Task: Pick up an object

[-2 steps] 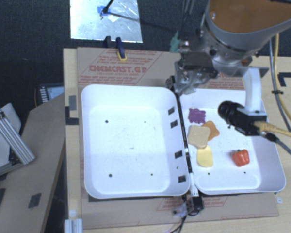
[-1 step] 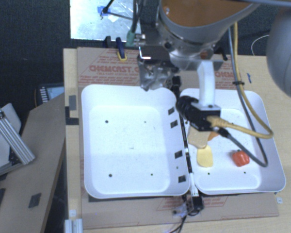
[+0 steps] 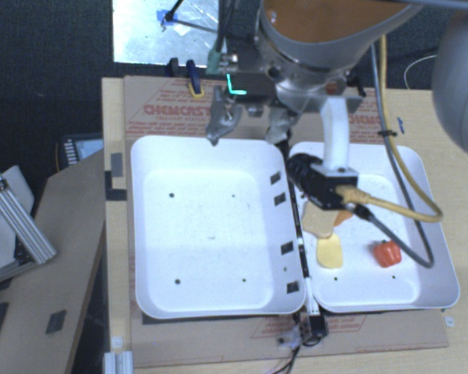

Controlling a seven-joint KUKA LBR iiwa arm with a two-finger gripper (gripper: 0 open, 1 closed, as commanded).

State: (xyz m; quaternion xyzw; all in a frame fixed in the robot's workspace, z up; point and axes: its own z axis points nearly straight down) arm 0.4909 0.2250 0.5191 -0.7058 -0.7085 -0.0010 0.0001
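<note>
Gripper (image 3: 246,125) suspended over the far rim of the left bin (image 3: 152,209), near the divide between the two bins. The two fingers (image 3: 219,125) hang spread apart with a clear gap between them; nothing lies in that gap, and the tips appear to be just above the rim, though contact cannot be judged. The left bin's floor lies open on all sides below and in front of the fingers. The right bin (image 3: 433,275) holds the objects: a pale yellow piece (image 3: 330,251) close to the shared wall, a tan piece (image 3: 320,223) just behind it, and a red object (image 3: 387,253) nearer the right wall, apart from the others. A yellow cable (image 3: 390,205) and a black fitting (image 3: 321,181) overhang the right bin's far half. Both bins rest on the desk (image 3: 90,201).
</note>
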